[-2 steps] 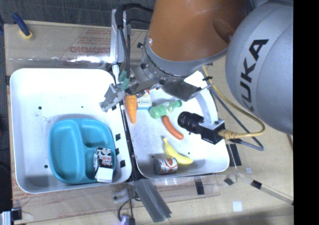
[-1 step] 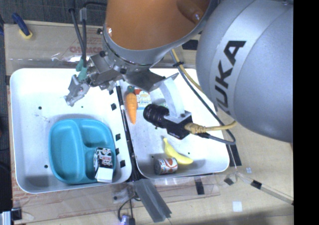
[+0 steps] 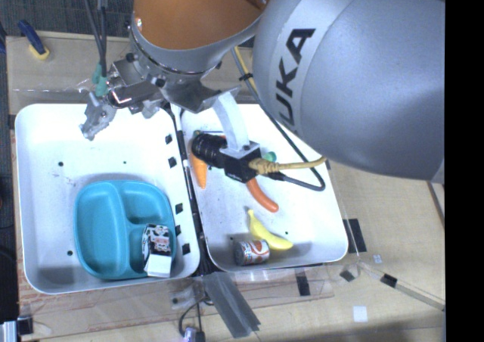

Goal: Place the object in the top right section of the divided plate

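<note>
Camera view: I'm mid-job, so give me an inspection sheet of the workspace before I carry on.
Surface: left bin and right bin, white, side by side on a wooden bench.
Job's things: blue divided plate in the left bin; a small carton lies in its lower right section.
Clutter: in the right bin, carrot by the left wall, second carrot, banana, can.
Grippers: gripper over the left bin's top left corner, apart from the plate; grip unclear.
Cables: black cables hang at upper left.
Surroundings: blue-handled tool on the bench, top left.
</note>
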Robot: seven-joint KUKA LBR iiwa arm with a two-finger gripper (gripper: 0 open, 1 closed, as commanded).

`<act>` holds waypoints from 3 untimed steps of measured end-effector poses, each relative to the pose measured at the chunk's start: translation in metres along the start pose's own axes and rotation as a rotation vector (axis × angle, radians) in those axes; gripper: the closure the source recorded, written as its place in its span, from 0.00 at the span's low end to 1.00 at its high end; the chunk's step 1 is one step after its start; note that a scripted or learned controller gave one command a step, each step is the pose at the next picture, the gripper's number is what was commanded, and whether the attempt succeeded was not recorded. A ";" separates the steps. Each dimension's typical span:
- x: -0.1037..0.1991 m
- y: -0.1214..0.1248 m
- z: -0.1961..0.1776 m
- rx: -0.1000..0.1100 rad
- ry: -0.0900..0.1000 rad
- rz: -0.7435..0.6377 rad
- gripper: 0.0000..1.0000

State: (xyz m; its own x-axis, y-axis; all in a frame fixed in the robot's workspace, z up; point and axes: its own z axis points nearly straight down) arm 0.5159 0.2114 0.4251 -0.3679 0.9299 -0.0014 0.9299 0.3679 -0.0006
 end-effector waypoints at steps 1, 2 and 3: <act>-0.013 0.014 0.020 0.003 0.000 0.028 0.00; -0.010 0.022 0.018 -0.002 0.001 -0.030 0.00; -0.017 0.045 0.019 -0.001 0.001 -0.085 0.00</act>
State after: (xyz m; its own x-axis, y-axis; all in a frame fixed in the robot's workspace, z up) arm 0.5645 0.2121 0.4058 -0.4458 0.8951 -0.0007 0.8951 0.4458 0.0003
